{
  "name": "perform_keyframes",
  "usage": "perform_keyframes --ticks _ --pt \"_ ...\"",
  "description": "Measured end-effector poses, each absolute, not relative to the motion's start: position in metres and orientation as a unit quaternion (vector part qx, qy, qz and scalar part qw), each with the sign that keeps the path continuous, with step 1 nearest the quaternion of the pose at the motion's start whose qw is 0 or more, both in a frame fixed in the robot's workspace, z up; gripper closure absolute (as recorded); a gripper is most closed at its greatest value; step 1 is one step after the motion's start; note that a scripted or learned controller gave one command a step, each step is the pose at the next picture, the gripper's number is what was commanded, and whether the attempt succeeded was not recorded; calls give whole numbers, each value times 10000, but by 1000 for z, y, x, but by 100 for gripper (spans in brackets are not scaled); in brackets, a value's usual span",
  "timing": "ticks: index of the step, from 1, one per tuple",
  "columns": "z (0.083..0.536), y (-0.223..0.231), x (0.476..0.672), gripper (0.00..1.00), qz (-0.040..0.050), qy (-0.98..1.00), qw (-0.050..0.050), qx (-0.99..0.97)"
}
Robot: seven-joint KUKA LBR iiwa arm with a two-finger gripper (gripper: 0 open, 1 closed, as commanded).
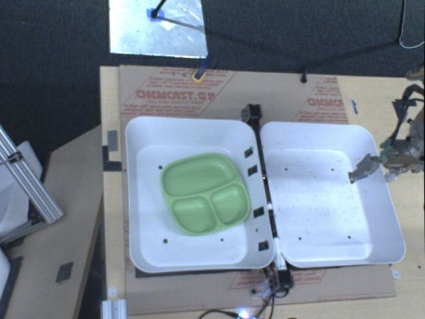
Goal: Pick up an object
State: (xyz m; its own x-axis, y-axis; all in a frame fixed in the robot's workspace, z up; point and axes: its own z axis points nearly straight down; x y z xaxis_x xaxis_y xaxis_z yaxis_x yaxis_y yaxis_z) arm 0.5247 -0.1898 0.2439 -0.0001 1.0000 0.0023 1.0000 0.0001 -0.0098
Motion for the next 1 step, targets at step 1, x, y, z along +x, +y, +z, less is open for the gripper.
perform_keyframes --ticks 1 --pt "250 -189 527 0 -3 -7083 -7 -7059"
